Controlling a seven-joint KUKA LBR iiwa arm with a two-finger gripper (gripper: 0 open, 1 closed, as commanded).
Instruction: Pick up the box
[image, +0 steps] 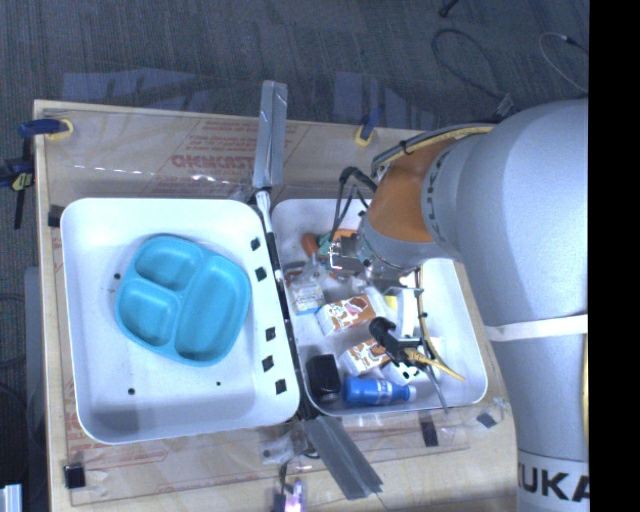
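Several cluttered items crowded the small printed cardboard box (347, 313) in my right white bin (470, 330). My claw (338, 252) hovered just beyond it; its opening I could not tell. Descending, I might snag the neighbouring clear packet (305, 295) instead.

The pale wooden tabletop (150, 135), covered by a clear sheet with reddish lettering, carries two shallow white bins touching side by side, the left bin (90, 400) and the right bin (470, 385), with blue clamps (42, 128) at its far-left edge.
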